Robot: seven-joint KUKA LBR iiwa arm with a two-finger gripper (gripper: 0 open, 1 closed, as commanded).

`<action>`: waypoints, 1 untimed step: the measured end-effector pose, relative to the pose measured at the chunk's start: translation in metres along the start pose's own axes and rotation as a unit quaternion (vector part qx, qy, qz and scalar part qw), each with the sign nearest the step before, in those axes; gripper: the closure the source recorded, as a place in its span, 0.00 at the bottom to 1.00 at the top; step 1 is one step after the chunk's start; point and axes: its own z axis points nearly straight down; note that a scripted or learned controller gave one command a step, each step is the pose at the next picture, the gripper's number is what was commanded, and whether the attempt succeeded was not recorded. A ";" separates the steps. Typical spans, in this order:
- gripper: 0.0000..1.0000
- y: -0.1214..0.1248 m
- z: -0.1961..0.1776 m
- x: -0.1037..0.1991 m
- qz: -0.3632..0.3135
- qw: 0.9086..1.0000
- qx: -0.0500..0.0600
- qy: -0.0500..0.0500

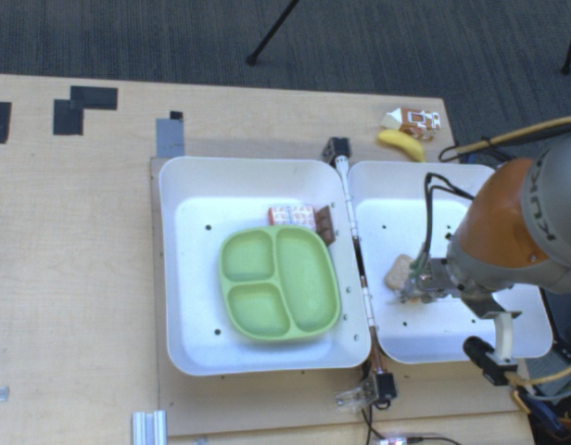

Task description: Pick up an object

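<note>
Camera view has the gripper (417,287) low in the right bin (536,336), touching or just beside a small tan object (399,272); a good pick means centring over it before closing. Whether the object sits inside the gripper cannot be told. Farther left, a green divided tray (278,284) fills the left bin (197,248).

Glossy green plastic tray (280,284), smooth white plastic bins (195,185); matt wooden bench (72,267)
</note>
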 end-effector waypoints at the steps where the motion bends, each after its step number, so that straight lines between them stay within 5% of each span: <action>1: 1.00 -0.002 -0.087 0.078 0.000 1.000 0.005 0.002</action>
